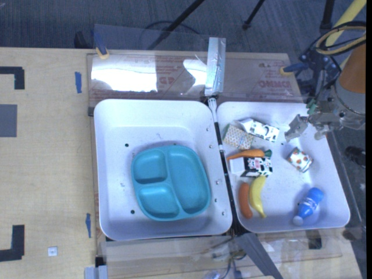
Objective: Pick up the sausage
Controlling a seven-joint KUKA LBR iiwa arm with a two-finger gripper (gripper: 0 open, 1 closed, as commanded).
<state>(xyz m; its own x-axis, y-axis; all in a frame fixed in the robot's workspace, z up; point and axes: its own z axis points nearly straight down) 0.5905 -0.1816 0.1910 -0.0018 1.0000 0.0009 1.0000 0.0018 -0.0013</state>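
Two white bins sit side by side on the bench; the sausage (245, 200) lies in the right bin (340, 214), near its front-left corner, touching the banana (257, 195) on its right side. The gripper (307, 127) hangs over the far right part of same bin, well apart from the sausage, w/ fingers spread open and nothing betw. them. Just in front of the gripper is a small red-white object (299, 159). A blue bottle (308, 205) lies at front right. The left bin (110, 127) holds a teal divided tray (170, 182)
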